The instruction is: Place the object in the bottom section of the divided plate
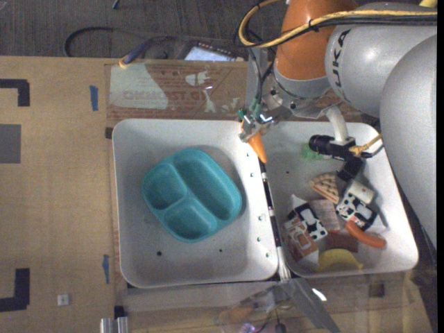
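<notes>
Cardboard-topped bench w/ two white bins [125,255]; the teal divided plate [192,194] is our landmark, lying in the left bin. Up and right of the plate, above the wall between the bins, we see the gripper [254,129] clamped on an orange carrot-like object [259,146]. We judge we're mid-carry. Next: travel down-left over the plate's bottom section, lower, let go.

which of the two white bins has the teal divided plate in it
The left bin, away from the arm: the teal divided plate lies there alone. The right bin holds a pile of toy food.
</notes>
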{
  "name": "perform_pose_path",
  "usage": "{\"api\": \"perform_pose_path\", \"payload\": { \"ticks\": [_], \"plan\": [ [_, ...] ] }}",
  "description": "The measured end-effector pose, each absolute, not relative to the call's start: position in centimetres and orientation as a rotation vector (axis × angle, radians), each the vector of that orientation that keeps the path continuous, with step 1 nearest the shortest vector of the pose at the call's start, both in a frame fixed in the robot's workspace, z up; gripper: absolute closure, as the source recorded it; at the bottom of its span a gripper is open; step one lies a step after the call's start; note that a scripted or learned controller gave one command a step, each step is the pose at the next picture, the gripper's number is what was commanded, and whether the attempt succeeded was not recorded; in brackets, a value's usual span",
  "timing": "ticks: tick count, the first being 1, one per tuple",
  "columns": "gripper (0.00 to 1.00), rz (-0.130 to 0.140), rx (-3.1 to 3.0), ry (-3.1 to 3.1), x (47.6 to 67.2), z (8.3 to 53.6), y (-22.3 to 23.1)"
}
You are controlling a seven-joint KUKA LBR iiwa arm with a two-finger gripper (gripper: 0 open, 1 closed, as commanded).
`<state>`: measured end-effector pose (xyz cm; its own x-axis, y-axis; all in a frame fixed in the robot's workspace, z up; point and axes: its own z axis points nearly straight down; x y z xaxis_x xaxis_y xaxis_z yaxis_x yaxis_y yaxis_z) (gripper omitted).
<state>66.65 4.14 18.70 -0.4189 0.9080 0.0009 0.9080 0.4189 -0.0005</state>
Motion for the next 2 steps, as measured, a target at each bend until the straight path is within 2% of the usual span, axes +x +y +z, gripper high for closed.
{"api": "perform_pose_path", "payload": {
  "ticks": [1, 2],
  "plan": [
    [1.00, 0.000, -1.716, -2.630, 63.2, 16.9, 11.1],
    [1.00, -0.001, -1.300, -2.860, 61.2, 18.5, 6.8]
  ]
}}
